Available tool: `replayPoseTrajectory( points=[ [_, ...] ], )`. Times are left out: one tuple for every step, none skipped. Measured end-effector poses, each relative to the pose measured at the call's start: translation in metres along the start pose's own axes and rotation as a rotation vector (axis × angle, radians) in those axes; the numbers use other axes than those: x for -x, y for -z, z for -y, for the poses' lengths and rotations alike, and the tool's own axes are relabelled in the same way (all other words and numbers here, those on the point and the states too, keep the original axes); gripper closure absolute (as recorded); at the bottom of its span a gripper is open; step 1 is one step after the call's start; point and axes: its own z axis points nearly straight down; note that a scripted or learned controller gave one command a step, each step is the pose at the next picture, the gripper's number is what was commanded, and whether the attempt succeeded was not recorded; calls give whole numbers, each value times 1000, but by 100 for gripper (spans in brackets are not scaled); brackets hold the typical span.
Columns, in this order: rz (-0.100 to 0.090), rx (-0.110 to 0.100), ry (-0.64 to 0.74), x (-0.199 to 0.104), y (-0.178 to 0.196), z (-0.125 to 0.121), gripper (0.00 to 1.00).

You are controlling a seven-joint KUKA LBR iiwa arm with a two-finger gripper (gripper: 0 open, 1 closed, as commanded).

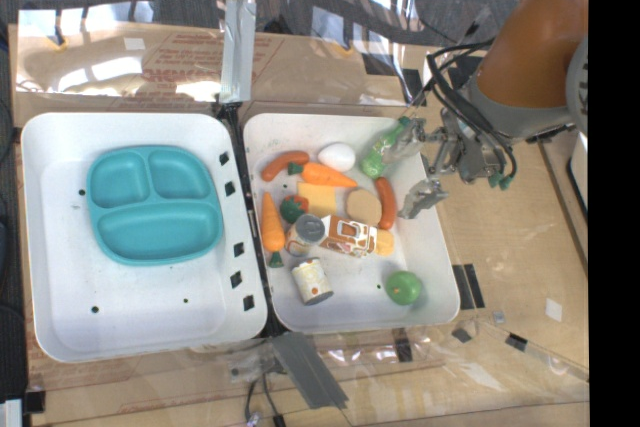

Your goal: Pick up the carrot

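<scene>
Camera view looks down at a slant on a worktop (520, 255) carrying two shallow white bins side by side, and the right bin (440, 245) serves as the landmark for everything else. Beside it to the left, the left bin (50, 245) holds a teal divided plate (152, 203). Inside the right bin, two carrots show: one carrot (272, 223) lies lengthwise along the bin's left wall with its green end toward the near edge, and a second carrot (326, 176) lies crosswise in the bin's far middle, just below a white egg (337, 156). A reddish sausage (285, 164) sits in the bin's far left part. A green bottle (384, 151) leans in the far right corner, and another sausage (386, 202) lies near the right wall beside a slice of bread (364, 207). A small printed box (350, 237) rests at the bin's centre, a tin can (313, 281) lies toward the near edge, and a green apple (404, 288) sits in the near right corner. The grey arm (530, 55) reaches in from the right, and its end effector (425, 198) hangs over the bin's right rim, well apart from both carrots; its fingers look parted a little and nothing is between them.
</scene>
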Motion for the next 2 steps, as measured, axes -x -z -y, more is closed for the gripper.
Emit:
replayPoseTrajectory(
  points=[
    [-8, 5, -75, 30, -111, -64, 0],
    [3, 1, -173, 59, -149, -101, 0]
  ],
)
